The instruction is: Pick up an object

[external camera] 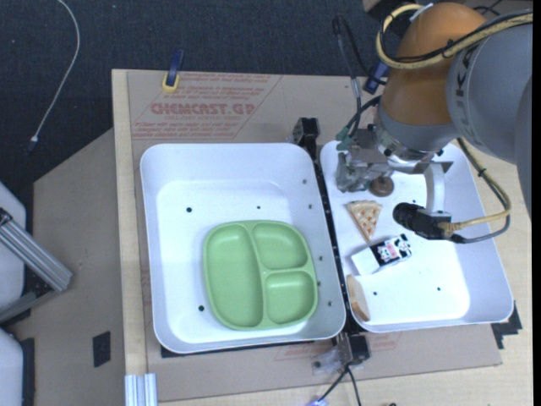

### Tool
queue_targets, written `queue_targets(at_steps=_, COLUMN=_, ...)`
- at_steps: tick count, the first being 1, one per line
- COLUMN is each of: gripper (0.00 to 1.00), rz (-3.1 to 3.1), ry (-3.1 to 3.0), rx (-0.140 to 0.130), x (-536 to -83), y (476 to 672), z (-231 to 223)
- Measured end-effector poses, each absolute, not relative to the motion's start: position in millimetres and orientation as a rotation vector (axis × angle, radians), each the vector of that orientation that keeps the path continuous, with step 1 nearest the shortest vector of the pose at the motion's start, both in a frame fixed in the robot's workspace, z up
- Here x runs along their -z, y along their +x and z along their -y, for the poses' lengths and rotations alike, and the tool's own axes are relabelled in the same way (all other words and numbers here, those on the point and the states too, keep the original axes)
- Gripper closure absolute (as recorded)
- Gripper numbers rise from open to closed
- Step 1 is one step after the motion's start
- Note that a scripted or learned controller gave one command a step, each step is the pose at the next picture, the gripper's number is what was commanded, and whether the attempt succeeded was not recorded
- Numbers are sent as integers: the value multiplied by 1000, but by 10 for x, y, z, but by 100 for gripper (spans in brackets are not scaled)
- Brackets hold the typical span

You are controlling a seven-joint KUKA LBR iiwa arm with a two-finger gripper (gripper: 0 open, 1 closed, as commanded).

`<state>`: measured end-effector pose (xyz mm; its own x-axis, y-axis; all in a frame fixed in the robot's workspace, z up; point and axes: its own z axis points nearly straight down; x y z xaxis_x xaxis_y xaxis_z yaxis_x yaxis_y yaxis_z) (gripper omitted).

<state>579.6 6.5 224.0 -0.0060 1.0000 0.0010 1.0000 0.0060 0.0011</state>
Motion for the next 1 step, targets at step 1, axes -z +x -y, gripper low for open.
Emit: queue_targets(at_steps=1, gripper=100, rz=-2227, ry=2214, rx=-6, x=-2341, y=5965, z=-573)
